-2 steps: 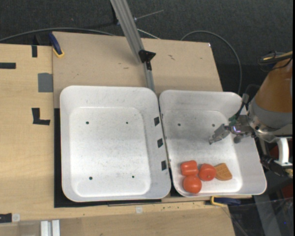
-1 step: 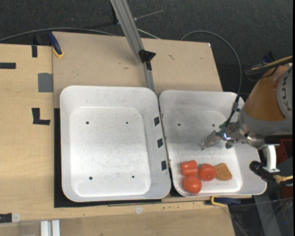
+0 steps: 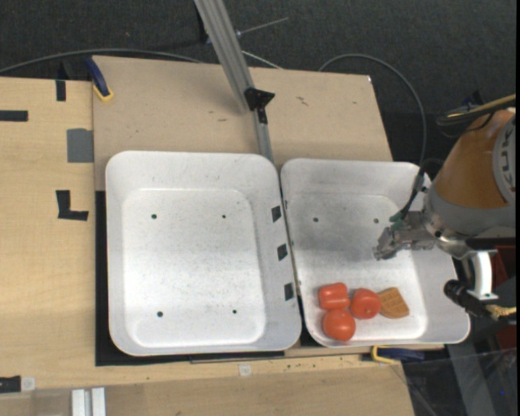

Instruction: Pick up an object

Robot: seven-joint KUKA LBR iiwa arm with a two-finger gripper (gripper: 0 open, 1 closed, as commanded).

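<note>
The gripper hung over the right bin, its jaws' opening impossible to tell, while three tomatoes and an orange piece lay clustered nearer the bin's front edge, left of and below it.

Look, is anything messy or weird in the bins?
Nothing stands out. Three red tomatoes and an orange piece sit bunched at the near edge of the right bin. The gripper hovers above them.
</note>
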